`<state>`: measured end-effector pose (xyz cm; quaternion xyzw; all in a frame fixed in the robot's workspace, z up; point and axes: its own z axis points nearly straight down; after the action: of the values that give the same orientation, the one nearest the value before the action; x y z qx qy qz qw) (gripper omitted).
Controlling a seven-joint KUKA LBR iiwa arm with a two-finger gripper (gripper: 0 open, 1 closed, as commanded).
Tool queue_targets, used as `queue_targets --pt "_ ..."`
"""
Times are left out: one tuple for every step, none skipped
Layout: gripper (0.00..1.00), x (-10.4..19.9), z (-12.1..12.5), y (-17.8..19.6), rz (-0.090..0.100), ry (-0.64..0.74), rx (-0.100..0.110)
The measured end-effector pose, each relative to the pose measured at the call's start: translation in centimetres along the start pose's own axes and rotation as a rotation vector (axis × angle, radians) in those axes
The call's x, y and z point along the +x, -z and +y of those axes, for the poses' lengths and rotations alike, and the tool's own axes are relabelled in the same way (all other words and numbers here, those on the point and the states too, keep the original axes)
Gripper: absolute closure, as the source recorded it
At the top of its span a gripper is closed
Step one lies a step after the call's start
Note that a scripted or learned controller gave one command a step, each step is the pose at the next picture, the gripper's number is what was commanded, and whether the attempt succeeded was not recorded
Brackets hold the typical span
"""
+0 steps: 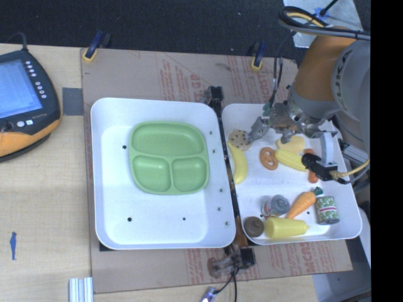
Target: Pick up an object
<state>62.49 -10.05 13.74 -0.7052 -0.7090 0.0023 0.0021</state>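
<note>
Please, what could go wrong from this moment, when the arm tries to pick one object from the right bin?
1. The gripper hangs over the far part of the right bin, near the cookie and banana. They lie close together by the bin wall, so a finger may strike the wall or push one aside.
2. Near the front, the carrot, small can and yellow toy crowd together; a grasp there may catch two things or slip.

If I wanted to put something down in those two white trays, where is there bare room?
The left bin has bare floor all around the green divided plate, widest along its near edge. The right bin is crowded: banana, pretzel, carrot, small cans and the tool.
</note>
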Motion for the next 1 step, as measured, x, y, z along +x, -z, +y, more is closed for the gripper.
queue_targets --pt "0.0 -3.47 -2.34 -3.15 -0.001 -0.001 -0.001"
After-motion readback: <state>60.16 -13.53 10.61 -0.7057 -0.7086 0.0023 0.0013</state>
